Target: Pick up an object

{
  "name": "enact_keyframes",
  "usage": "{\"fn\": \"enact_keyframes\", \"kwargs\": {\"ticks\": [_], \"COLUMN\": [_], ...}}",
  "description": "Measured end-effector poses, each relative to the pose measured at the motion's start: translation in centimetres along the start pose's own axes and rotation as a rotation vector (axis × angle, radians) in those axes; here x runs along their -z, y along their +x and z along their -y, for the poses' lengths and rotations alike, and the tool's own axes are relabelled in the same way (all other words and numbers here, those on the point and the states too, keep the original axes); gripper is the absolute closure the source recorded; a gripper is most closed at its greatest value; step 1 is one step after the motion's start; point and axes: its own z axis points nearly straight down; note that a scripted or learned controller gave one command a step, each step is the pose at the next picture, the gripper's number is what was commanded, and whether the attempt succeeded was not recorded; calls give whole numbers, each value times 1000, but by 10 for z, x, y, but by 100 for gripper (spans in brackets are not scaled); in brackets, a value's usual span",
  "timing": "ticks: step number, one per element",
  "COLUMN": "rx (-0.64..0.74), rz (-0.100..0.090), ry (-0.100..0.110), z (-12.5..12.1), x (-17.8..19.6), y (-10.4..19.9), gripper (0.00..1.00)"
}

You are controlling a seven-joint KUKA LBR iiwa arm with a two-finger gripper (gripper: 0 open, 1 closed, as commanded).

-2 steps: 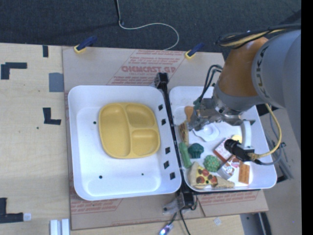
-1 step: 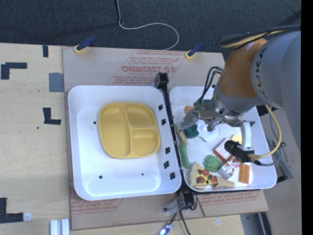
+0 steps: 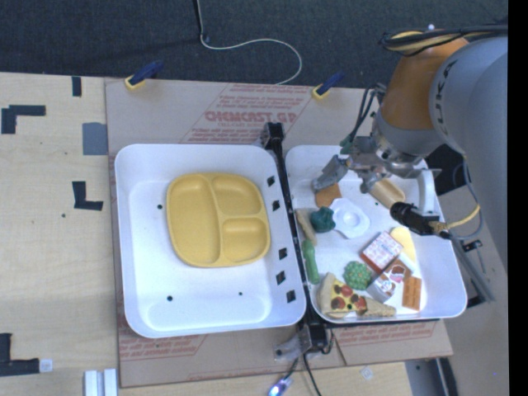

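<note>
My gripper [image 3: 350, 177] hangs over the far part of the right bin [image 3: 445, 304], its fingers spread open with nothing between them. One grey finger [image 3: 328, 174] reaches down just above a small orange food piece [image 3: 327, 195]. A tan bread roll [image 3: 386, 190] lies just right of the gripper. In front of it sit a dark green toy [image 3: 322, 219] and a small white cup [image 3: 351, 219]. Nearer the front lie a red-and-white box [image 3: 381, 252], a yellow wedge [image 3: 404, 241], broccoli [image 3: 357, 273] and a pizza slice [image 3: 347, 299].
The left bin [image 3: 140, 304] holds a yellow divided plate [image 3: 219, 219]. A green stick [image 3: 310, 259] lies along the right bin's left wall. A small can [image 3: 386, 287] and an orange cracker [image 3: 412, 293] crowd the front right corner. A white cable [image 3: 247, 46] loops behind the bins.
</note>
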Motion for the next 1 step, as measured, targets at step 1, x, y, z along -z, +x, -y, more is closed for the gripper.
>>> {"fn": "enact_keyframes", "kwargs": {"ticks": [1], "rx": [0], "rz": [-1], "ry": [10], "z": [-17], "x": [-91], "y": [-9], "gripper": [0]}}
